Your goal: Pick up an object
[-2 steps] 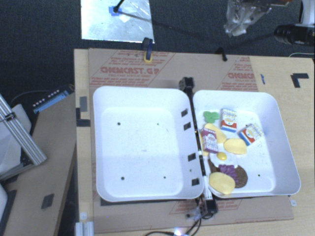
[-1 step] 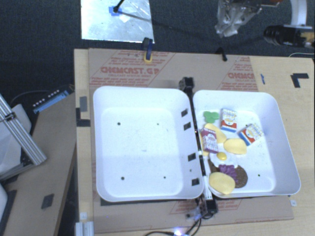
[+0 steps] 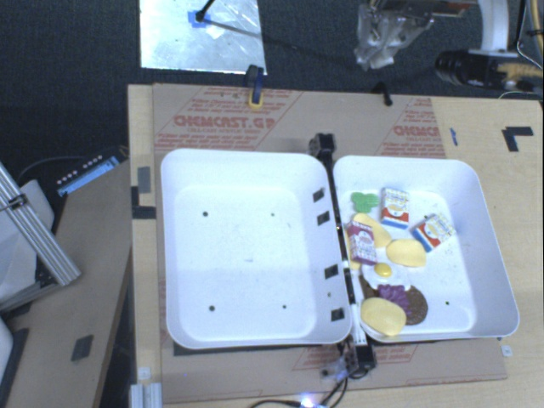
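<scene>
**Hand high over the tabletop, toys clustered in the right bin**

The left bin (image 3: pixel 246 245) sits at nine o'clock on the tabletop (image 3: pixel 357 117), its white floor bare. Touching it, the right bin (image 3: pixel 476 253) at three o'clock carries a cluster of small toy foods along its left half. In that cluster, a green piece (image 3: pixel 365 201) lies at twelve o'clock, with two small cartons (image 3: pixel 395 207) just beside it toward one and three o'clock. A yellow oval (image 3: pixel 406 253) rests at the middle, a fried egg (image 3: pixel 382 271) just below it, and a purple piece (image 3: pixel 393 294), a brown disc (image 3: pixel 416 306) and a second yellow piece (image 3: pixel 382 316) at six o'clock. The hand (image 3: pixel 378 56) hangs at one o'clock, well apart from the toys and beyond the bins' far edge, gripping nothing; whether its fingers stand apart or together I cannot tell.
</scene>
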Motion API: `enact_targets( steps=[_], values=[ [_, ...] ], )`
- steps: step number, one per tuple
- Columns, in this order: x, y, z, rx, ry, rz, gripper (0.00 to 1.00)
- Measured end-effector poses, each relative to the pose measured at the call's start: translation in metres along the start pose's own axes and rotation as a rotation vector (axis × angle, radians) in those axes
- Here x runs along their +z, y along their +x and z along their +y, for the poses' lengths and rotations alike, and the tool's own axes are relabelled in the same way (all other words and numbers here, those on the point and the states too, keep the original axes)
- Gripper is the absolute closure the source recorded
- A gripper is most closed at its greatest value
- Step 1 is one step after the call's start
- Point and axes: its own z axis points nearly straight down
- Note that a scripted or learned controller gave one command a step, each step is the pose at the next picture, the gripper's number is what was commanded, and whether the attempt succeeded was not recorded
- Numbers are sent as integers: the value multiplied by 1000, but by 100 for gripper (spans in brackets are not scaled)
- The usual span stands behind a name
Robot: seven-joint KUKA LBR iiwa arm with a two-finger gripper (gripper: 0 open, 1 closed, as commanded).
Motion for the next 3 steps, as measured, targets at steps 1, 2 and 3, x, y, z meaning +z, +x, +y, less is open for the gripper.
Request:
enact_targets(
  steps=[1, 2, 3],
  values=[
    [0, 20, -18, 0, 0, 0, 100],
    [0, 46, -26, 0, 0, 0, 100],
    [0, 69, -36, 1, 0, 0, 100]
  ],
)
